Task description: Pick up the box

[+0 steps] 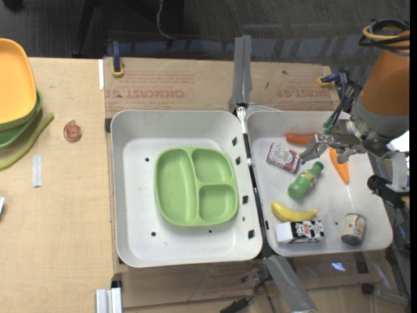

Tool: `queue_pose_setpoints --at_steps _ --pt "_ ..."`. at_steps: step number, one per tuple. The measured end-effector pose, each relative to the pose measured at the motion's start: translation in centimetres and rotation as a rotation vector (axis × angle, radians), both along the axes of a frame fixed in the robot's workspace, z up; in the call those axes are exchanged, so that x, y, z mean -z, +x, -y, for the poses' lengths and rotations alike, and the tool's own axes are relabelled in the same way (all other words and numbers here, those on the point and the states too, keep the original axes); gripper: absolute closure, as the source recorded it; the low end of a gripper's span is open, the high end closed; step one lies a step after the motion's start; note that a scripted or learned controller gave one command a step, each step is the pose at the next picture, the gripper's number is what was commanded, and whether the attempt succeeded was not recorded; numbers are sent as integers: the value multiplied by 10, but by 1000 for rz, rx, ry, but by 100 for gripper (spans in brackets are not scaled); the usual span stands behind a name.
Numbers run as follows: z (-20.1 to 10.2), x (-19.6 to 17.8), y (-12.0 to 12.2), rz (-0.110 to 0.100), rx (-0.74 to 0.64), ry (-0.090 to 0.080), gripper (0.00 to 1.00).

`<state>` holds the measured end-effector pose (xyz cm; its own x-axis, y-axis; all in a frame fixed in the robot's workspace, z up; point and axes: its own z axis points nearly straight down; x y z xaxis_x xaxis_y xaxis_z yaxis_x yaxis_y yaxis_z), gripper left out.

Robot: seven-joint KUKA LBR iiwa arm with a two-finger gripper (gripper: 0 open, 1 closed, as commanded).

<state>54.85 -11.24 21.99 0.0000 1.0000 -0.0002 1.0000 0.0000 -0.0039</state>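
Near the lower edge, right bin (384,230): rectangular carton box (300,231) with black-and-white print, lying flat beside a curved yellow banana (294,210); small cylindrical can (352,229) to its right. Mid-frame: green plastic bottle (305,180), tilted; flat pink packet (282,156); orange carrot (341,166), partly covered by the gripper (326,145). Fingers spread apart, gripping nothing, above the bin's upper right. Left bin (124,194): matte green three-compartment plate (195,186). Grey arm (388,90) with orange band, cut off at the right edge. Wooden bench (58,240); cardboard sheet (176,83) with mirrored print behind the bins. Upper left: stacked yellow and green trays (14,100), cropped. Far top: dark floor, indistinct.
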Motion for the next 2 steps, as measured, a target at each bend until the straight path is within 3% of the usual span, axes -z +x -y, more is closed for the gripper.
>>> queue_pose_setpoints --at_steps 1,2 --pt "-10 111 44 1 -25 0 0" --pt "-15 128 101 3 -36 0 0"
